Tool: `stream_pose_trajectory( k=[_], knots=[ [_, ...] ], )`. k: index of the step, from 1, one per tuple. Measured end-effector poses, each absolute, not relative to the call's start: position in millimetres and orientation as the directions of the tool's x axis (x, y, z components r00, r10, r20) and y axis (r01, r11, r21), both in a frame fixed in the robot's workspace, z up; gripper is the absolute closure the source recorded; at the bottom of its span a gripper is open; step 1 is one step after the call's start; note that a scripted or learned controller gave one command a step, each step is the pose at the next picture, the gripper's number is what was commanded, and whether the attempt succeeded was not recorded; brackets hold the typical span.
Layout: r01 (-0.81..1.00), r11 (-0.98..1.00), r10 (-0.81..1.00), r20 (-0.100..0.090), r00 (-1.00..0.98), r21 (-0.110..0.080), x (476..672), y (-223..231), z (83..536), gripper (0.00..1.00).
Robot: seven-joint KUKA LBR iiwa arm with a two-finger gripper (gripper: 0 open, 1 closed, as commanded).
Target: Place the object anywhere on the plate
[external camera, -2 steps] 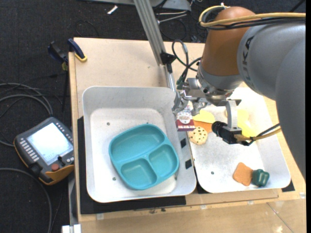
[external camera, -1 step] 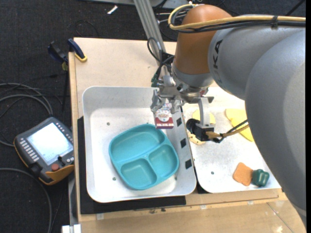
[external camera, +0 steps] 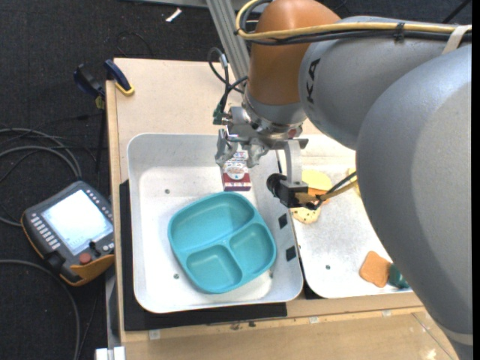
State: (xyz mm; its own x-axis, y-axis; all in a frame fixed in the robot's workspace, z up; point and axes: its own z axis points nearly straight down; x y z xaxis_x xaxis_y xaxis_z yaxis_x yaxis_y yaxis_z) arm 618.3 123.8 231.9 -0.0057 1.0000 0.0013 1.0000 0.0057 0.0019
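Note:
A teal plate [external camera: 221, 242] with three compartments lies in the left bin [external camera: 150, 201], toward its front. My gripper [external camera: 238, 158] hangs over the back edge of the plate, shut on a small red and white carton [external camera: 235, 172] that dangles between its fingers just above the plate's far rim.
In the right bin [external camera: 337, 268] lie a yellow item [external camera: 316, 181] and a pale round piece [external camera: 305, 214] near its left wall, and an orange item [external camera: 374, 268] with a green bit at the front right. The big arm covers the right bin's back. A teach pendant [external camera: 67, 229] lies left of the bench.

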Motion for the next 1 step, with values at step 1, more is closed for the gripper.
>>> stream_pose_trajectory(
  k=[1],
  knots=[
    [1.000,-0.002,1.000,-0.002,0.002,-0.003,606.6,115.3,229.6,1.00]
  ],
)
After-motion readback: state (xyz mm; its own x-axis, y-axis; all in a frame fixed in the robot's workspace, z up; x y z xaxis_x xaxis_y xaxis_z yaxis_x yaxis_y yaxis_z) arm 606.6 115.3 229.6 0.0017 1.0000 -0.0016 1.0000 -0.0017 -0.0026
